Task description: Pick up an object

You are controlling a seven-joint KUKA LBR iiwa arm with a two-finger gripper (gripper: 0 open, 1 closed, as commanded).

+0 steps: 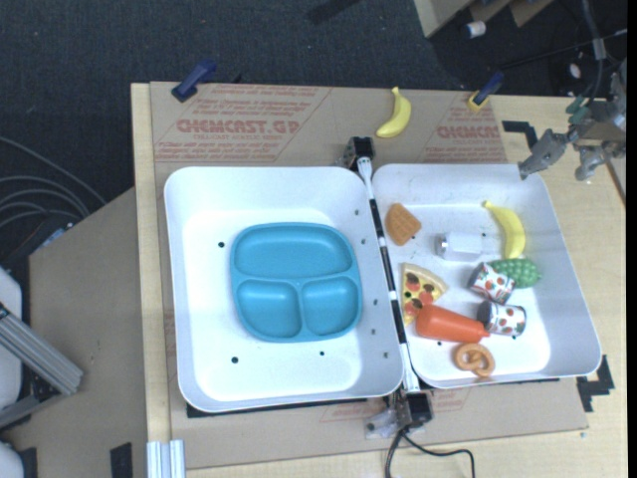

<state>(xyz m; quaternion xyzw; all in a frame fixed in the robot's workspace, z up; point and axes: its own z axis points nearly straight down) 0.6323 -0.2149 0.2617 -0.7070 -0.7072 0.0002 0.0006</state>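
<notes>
gripper up at the right bin's far rim, holding nothing; finger gap too blurred to tell. nearest pick: yellow banana just below and left, curved, lying clear on white. best to drop straight down across its narrow width. farther below: green piece, cans, carrot, pretzel, all packed tight.

Blue divided tray in left bin; toy foods, including banana, carrot, in right bin.
</notes>
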